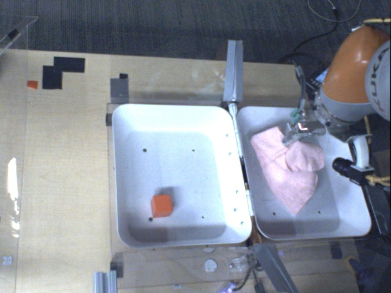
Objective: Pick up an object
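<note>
A pink cloth [287, 166] lies crumpled in the right bin [342, 224], spreading from its upper left toward the middle. My gripper [299, 132] hangs at the cloth's upper right edge, right at the fabric; the cloth bunches up just below it. A small orange cube [162, 206] sits in the left bin [171, 124], near its front left part, far from the gripper.
A grey metal divider [233, 72] runs between the two bins at the back. Black blocks [60, 71] and a small orange marker [32, 85] lie on the wooden bench at the far left. A black part [349, 170] sticks out over the right bin's right side.
</note>
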`<state>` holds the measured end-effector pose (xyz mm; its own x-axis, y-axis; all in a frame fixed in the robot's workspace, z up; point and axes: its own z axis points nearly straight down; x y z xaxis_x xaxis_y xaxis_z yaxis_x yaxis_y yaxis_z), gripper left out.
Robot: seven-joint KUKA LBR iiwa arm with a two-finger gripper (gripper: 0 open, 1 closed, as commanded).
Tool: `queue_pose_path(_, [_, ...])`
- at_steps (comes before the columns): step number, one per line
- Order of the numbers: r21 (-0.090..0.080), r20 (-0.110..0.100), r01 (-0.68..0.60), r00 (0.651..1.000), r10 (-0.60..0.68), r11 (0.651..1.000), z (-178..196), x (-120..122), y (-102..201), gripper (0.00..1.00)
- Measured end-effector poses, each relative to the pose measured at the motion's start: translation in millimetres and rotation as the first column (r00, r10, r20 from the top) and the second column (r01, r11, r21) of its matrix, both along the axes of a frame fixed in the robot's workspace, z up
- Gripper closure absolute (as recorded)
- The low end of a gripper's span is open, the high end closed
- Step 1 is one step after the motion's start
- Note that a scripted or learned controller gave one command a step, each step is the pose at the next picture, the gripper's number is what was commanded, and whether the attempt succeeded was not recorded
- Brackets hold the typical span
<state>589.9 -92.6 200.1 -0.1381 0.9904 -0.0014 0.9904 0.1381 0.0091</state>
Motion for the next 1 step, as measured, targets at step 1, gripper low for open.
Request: queue_pose_path(1, [-0.001, -0.003, -0.075, 0.997, 0.075, 0.997, -14.5, 67.6, 27.6, 1.00])
